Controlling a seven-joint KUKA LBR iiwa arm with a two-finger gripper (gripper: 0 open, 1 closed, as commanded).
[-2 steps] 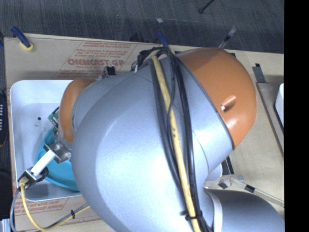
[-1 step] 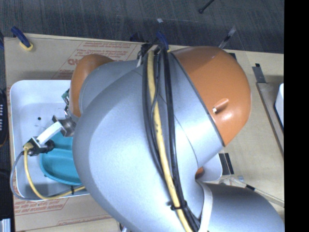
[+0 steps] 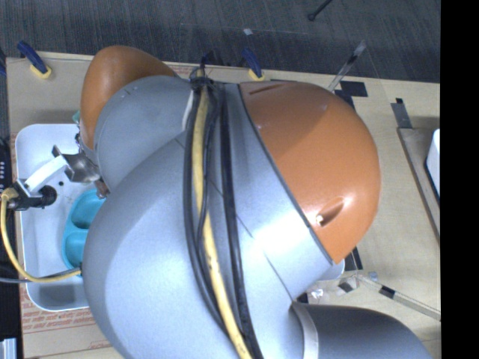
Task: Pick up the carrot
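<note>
The grey arm (image 3: 224, 223) with its orange band (image 3: 314, 163) covers most of the camera view and hides nearly all of both bins. The left bin (image 3: 34, 144) shows at the left edge, and a light blue object (image 3: 78, 226) lies in it beside the arm. The wrist end with a white bracket (image 3: 45, 172) and a yellow cable (image 3: 11, 238) hangs over this bin.
The wooden bench (image 3: 408, 223) is visible to the right of the arm. Blue and yellow clamps (image 3: 34, 60) sit along the bench's back edge. A dark floor lies beyond it.
</note>
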